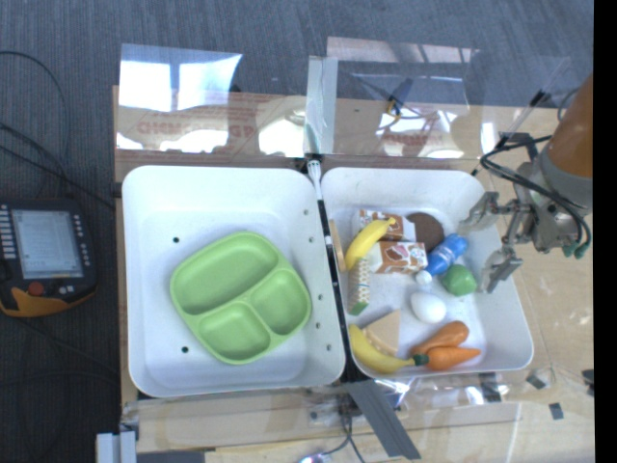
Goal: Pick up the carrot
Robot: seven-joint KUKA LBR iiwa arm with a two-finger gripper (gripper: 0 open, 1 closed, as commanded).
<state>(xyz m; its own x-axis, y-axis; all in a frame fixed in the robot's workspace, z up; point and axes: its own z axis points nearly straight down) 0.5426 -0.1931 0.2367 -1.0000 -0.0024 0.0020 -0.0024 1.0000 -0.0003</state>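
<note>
two white bins side by side on bench. left bin (145,258): green three-compartment plate (241,297) lying near its centre, tilted on the diagonal. right bin (511,340): heap of toy food.

carrot (445,357) — orange, green stub at its left end — lying near the front edge of right bin, roughly horizontal, touching a second orange piece (446,335) just behind it. banana (374,355) just left of carrot's stub, curved along the front-left corner. white egg (428,308) behind the carrots; green ball (461,281) and blue bottle (447,255) further back; second banana (366,240) beside small snack boxes (401,256).

gripper (494,239) over right rim of right bin, fingers spread apart, nothing between them. well apart from carrot, back and right of it.
</note>
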